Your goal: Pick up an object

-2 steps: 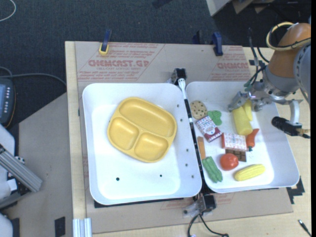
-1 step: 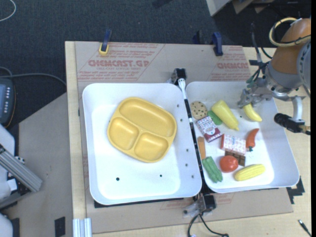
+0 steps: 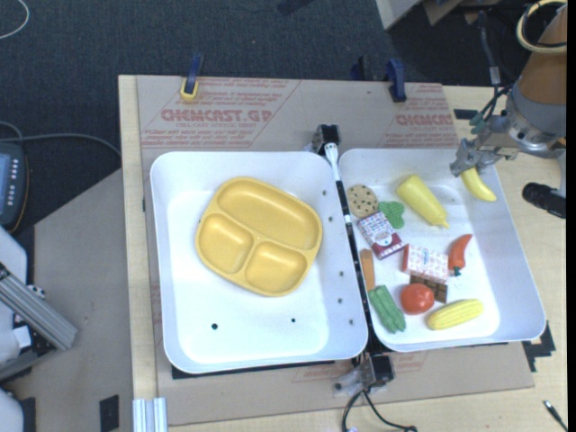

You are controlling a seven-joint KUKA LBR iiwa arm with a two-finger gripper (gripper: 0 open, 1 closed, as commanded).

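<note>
At the bottom of the frame, cables trail from a black clamp on the desk's lower edge; the desk is pale wood under a clear sheet printed with red lettering. On it lie two shallow white bins side by side. The left bin holds a yellow divided plate, tilted a little (three compartments, nothing in them). The right bin holds the toy food: nearest the lower edge a corn cob, a red tomato and a green pod; above these an orange carrot, a small patterned box, a red chilli and a red-and-white carton. Further up sit a round cookie, a green leafy piece and a yellow squash. At the bin's upper right corner a yellow banana lies just below the pincer, touching or nearly so; whether the pincer is open or grips anything cannot be told. Two blue clamps hold the desk's upper edge. Beyond is dark carpet.
</note>
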